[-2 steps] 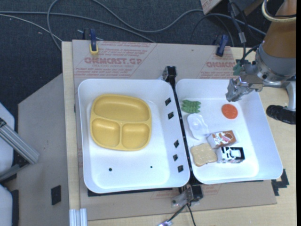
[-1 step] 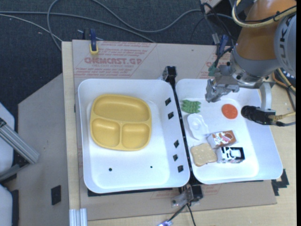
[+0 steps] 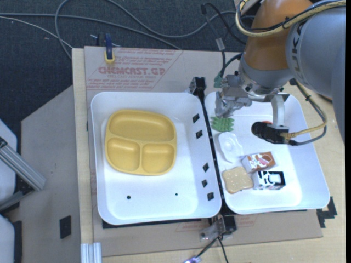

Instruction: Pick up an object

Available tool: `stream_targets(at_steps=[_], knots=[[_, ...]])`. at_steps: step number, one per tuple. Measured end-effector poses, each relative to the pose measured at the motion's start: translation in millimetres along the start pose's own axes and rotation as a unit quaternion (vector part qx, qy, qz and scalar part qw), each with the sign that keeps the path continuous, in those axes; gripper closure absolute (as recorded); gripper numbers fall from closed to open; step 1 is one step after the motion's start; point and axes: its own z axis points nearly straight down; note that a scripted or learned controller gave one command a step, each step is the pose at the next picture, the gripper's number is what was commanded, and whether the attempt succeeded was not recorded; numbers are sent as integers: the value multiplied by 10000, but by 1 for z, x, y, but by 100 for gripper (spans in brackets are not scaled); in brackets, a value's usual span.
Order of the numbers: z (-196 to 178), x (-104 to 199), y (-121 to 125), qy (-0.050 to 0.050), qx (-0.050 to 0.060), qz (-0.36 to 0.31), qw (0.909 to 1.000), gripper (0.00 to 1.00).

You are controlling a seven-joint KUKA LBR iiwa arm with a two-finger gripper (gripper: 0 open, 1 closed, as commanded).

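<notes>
Red print reading "CHEMCAST GP" stands on the brown board (image 3: 137, 64) lying under the bins, at its far left side; the smaller red lines around it are too faint to read. A small black-and-white packet (image 3: 272, 179) bears marks that stay illegible.

two shallow white plastic bins (image 3: 104, 147), one yellow three-compartment plastic plate (image 3: 141, 142), one green leafy toy piece (image 3: 222, 124), one tan toast slice (image 3: 237, 180), one small black-and-white box (image 3: 271, 179), one clear plastic wrapper (image 3: 230, 145), one red-brown snack packet (image 3: 258, 161)

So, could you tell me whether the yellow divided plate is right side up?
Right side up: the yellow plate shows its three hollow compartments facing upward.
</notes>
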Motion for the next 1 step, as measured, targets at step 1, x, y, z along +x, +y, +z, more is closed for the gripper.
stream_targets(at_steps=[1], knots=[[13,56,24,-2,-23,-1,10000,100]])
